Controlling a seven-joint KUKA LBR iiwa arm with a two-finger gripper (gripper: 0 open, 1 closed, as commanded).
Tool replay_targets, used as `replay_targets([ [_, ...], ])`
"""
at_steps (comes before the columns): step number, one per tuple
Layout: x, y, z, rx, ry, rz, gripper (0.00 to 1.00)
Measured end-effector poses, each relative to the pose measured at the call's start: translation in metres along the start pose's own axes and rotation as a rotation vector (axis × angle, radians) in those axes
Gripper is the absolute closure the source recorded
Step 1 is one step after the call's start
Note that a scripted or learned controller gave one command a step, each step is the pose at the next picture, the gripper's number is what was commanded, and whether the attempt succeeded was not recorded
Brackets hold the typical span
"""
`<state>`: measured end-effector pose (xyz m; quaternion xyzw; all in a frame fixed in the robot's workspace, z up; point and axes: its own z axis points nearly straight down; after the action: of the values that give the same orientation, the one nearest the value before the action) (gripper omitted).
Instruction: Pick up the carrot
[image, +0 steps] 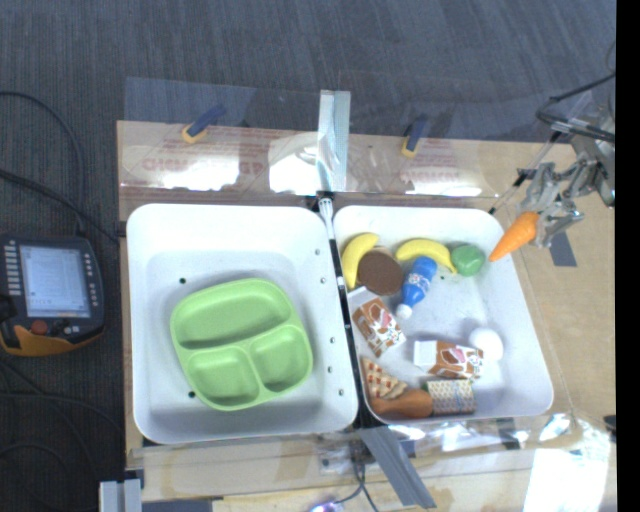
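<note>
Reaching in from the right, gripper raised beyond the right bin's upper right corner, fingers closed on the carrot's top end. No legible writing.

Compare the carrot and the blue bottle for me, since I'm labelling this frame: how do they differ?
The carrot is orange and tapered; the blue bottle is blue with a white cap end. The carrot sits at the right bin's upper right rim, at the gripper; the bottle lies inside that bin among other toy food. Both lie slanted.
</note>
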<state>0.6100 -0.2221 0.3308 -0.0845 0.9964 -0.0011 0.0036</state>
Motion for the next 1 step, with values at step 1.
replay_targets([
  [1, -0.0075, -0.0008, 0.0353, -0.003, 0.006, -0.082, 1.0],
])
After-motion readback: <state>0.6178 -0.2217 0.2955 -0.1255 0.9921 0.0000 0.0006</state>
